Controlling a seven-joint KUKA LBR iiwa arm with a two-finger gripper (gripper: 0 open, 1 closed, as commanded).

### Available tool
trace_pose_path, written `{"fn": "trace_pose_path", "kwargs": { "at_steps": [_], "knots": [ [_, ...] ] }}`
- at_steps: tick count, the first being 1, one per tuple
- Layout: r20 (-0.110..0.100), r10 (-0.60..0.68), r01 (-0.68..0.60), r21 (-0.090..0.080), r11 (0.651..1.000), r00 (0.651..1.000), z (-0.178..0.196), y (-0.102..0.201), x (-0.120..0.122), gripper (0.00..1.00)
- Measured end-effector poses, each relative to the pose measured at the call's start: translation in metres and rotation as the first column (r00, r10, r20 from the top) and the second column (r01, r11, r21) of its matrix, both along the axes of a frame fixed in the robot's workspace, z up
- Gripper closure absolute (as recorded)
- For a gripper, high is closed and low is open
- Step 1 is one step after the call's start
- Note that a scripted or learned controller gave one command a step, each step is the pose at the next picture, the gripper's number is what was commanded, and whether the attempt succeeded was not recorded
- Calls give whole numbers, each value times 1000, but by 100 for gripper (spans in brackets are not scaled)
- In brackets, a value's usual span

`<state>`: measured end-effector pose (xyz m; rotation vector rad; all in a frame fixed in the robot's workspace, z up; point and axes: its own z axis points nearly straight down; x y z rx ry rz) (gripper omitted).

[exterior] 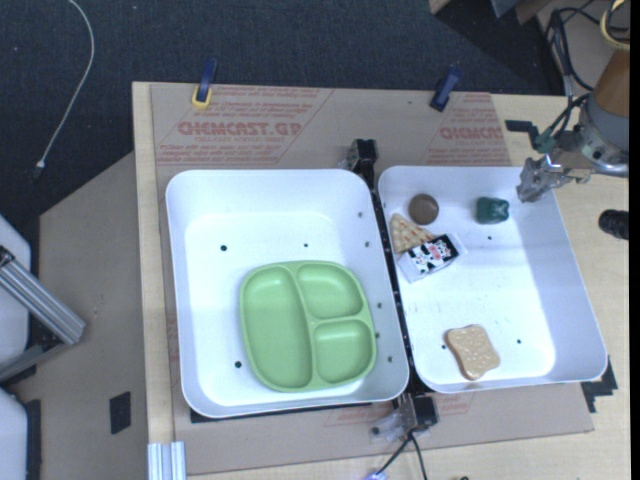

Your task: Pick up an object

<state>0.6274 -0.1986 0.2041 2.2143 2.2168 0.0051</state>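
Camera view: end effector (537, 178) poised over right bin's (560, 298) far edge beside teal object (491, 209), likely lining up; grip state unclear.

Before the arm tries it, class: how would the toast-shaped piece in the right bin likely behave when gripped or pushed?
The toast-shaped piece lies flat, so it would probably slide rather than roll. It looks thin and low, so fingers may struggle to get under it. It lies apart from the other items, near the right bin front wall, where a push could pin it.
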Motion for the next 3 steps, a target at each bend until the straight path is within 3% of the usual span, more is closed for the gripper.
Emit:
{"fn": "trace_pose_path", "kwargs": {
  "at_steps": [1, 3],
  "knots": [
    [1, 0, 0, 0, 1000, 1000, 55, 0, 2, 100],
    [-11, 4, -4, 6, 1000, 1000, 30, 103, -14, 100]
  ]
}}
